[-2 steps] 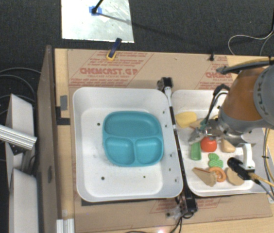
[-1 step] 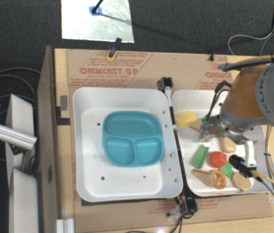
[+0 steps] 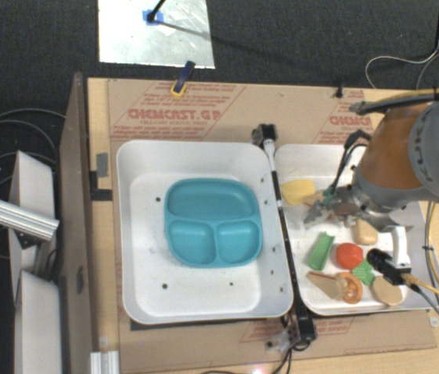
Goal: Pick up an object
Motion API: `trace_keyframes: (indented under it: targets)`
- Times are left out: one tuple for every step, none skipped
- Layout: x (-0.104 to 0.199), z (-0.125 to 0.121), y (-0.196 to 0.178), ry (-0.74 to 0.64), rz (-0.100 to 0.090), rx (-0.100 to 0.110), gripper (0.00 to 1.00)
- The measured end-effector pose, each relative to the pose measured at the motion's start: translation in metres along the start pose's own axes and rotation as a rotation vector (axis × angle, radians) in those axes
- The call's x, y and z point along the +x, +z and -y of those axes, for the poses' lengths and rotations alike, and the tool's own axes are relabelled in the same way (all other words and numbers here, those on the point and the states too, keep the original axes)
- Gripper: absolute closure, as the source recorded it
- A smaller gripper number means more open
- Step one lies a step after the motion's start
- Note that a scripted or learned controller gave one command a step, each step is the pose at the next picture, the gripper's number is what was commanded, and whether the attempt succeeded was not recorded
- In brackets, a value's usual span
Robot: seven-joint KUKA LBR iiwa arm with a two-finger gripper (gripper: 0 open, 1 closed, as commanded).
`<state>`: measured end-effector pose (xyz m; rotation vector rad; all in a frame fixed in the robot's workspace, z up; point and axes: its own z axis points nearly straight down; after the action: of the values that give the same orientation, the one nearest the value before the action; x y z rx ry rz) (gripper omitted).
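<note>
**Entry: end effector [image 3: 322, 206].** It is hanging low in the right bin [image 3: 313, 156], close to that bin's left wall. Whether it is open cannot be told from this slant, and nothing is showing in its hold.

**Entry: candidates for pickup.**
- A yellow piece [image 3: 298, 190] is lying just beside the end effector, against the left wall.
- A green stick [image 3: 321, 250] is lying near, on the other side of the end effector.
- A red round piece [image 3: 349, 254], a beige piece [image 3: 365, 231] and a tan wedge [image 3: 330, 283] are crowding the rest of the bin.

**Entry: left bin [image 3: 138, 209].** It is carrying a teal divided plate [image 3: 212, 223].

**Entry: hazards, judged.**
- The end effector is sitting between two pieces rather than over either, so a closure here is likely catching nothing.
- A push toward the yellow piece is risking pinning it against the wall.
- The crowded pieces are inviting a double or glancing grasp.
</note>
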<state>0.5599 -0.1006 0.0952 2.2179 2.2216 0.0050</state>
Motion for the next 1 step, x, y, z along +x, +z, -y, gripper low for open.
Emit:
trace_keyframes:
  targets:
    - [0.0036,0.0521,0.0026,0.002,-0.001,0.008,0.00]
